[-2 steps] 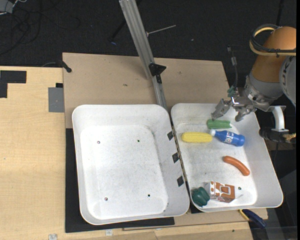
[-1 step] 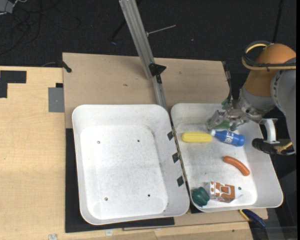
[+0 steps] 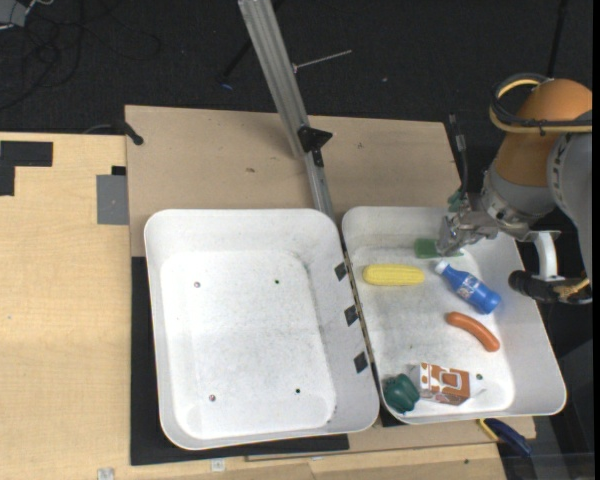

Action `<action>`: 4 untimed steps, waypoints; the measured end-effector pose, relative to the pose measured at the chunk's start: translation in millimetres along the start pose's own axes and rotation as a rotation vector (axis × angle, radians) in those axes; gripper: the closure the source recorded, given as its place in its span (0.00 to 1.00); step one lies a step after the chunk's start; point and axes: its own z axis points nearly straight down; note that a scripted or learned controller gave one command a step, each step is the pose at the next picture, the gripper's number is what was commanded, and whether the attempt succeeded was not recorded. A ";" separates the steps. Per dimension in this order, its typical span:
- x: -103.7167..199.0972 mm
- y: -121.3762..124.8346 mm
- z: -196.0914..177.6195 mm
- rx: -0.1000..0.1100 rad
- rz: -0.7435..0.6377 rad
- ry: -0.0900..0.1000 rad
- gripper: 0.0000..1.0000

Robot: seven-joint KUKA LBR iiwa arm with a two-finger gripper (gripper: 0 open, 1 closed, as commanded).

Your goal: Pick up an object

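Claw [image 3: 453,236] low at right bin's [image 3: 540,393] twelve o'clock, over a small green object [image 3: 425,247], opening impossible to tell; nothing visibly lifted, so grasp and raise remain

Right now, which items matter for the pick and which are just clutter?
For the pick:
hand
green block, beside the hand
corn
blue bottle
sausage
carton
green toy
right bin, holding them all

Lying about:
left bin
metal rail
cables
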 end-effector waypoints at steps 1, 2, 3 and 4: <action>-0.5 6.9 -45.1 -0.006 -0.002 -0.001 1.00; -7.6 5.6 -92.1 -0.007 -0.001 -0.002 1.00; -8.4 6.4 -146.1 -0.007 -0.002 -0.001 1.00; 40.5 -19.6 -150.6 0.000 -0.005 0.003 1.00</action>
